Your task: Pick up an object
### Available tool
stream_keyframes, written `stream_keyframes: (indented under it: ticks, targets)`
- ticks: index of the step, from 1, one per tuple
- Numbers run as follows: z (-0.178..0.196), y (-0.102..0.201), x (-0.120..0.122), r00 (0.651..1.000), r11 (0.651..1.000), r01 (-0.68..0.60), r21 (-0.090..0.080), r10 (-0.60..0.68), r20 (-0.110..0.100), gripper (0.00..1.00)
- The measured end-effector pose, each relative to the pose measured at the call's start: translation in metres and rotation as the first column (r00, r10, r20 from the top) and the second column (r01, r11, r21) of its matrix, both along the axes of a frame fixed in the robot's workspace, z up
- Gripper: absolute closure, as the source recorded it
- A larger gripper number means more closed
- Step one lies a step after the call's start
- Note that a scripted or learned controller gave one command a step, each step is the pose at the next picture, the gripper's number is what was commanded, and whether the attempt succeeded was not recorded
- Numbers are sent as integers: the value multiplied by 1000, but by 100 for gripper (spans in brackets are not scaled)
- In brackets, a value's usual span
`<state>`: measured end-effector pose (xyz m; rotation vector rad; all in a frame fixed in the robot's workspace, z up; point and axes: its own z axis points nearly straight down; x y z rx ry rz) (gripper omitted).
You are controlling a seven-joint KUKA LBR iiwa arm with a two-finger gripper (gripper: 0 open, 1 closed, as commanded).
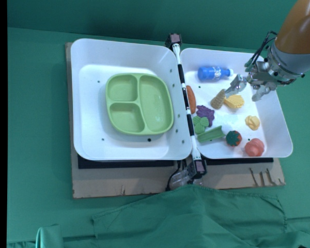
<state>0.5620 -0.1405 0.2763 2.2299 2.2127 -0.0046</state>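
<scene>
My gripper (249,89) hangs over the back part of the right bin (279,119), its two fingers spread open with nothing between them. Just below its left finger lie a yellow corn cob (234,102) and a tan ice-cream cone (217,99). A blue bottle (213,73) lies to the gripper's left, near the bin's back wall. Further forward sit a small yellow piece (252,122), a red-and-green strawberry (233,137) and an orange pumpkin (254,147). Purple grapes (205,113), green broccoli (200,124), a celery stick (211,135) and an orange-red sausage (190,98) lie near the divider.
The left bin (88,61) holds a light green three-compartment plate (139,104). A black-and-white divider rail (182,81) runs between the bins. Both bins rest on a cardboard sheet (124,182) over green cloth, which is bunched up at the front (196,216).
</scene>
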Motion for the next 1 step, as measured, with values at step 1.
stream_keyframes:
  ticks: [1]
  targets:
    - [-96, -26, 19, 1000, 1000, -1, 0, 1, 9, 0]
